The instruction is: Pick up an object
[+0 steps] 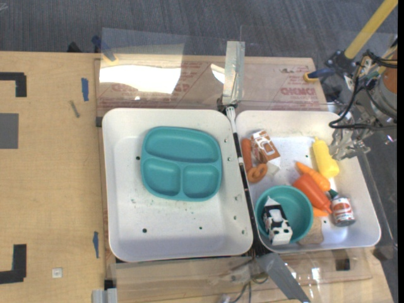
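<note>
Objects for picking are lying crowded in the right bin (369, 223), which is serving as the landmark for this legend. At that bin's near edge a teal bowl (297, 210) is sitting with a black-and-white toy (275, 223) leaning inside it. Just beyond the bowl, an orange carrot toy (314, 187) is lying against its far rim, with a small red-and-white can (343, 211) beside the carrot toward the bin's right wall. A yellow corn-like piece (326, 158) is resting at the bin's far right, a brown-and-white packet (264, 146) at its far left, and an orange ring (255, 172) just below the packet. Such clustering is probably making single grasps harder, since neighbours are touching.

The gripper (348, 145) is hanging over the bin's far right corner, just beside the yellow piece; nothing is showing between its fingers, and whether they are spread or closed cannot be told from this slant. It is judged to be positioned for a descent rather than carrying anything.

To the left of the right bin, a second white bin (120, 188) is holding a teal divided plate (181, 163). Both bins are resting on a pale wooden bench (44, 169), with clear plastic sheeting (164, 74) behind them and grey carpet (189, 5) beyond.
</note>
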You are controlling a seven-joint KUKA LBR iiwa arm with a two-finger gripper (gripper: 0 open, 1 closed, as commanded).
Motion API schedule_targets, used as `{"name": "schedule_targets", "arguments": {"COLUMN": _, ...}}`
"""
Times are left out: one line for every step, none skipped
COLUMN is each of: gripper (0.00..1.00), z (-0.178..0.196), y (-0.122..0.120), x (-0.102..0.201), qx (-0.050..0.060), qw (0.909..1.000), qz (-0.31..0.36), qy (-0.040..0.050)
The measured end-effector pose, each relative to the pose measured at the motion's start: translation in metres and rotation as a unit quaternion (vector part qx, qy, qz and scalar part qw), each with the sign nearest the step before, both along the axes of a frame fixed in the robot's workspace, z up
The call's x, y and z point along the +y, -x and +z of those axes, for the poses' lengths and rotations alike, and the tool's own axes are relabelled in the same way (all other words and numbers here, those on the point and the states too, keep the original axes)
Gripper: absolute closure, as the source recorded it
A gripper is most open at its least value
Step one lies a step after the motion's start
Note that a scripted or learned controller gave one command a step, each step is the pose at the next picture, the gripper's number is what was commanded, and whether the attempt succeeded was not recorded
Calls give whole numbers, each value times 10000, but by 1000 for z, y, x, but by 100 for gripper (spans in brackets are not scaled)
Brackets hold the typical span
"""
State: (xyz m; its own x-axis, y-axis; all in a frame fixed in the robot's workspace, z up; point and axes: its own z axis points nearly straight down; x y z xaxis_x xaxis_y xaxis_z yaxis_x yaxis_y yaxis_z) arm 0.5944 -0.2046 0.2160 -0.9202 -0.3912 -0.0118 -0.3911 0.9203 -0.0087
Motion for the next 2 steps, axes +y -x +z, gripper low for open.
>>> {"name": "schedule_targets", "arguments": {"gripper": 0, "z": -3, "y": 1, "x": 2, "qx": 22, "qw": 10000, "qz": 10, "qy": -15}}
{"name": "schedule_targets", "arguments": {"gripper": 0, "z": -123, "y": 53, "x": 42, "qx": 33, "qw": 9999, "qz": -143, "qy": -22}}
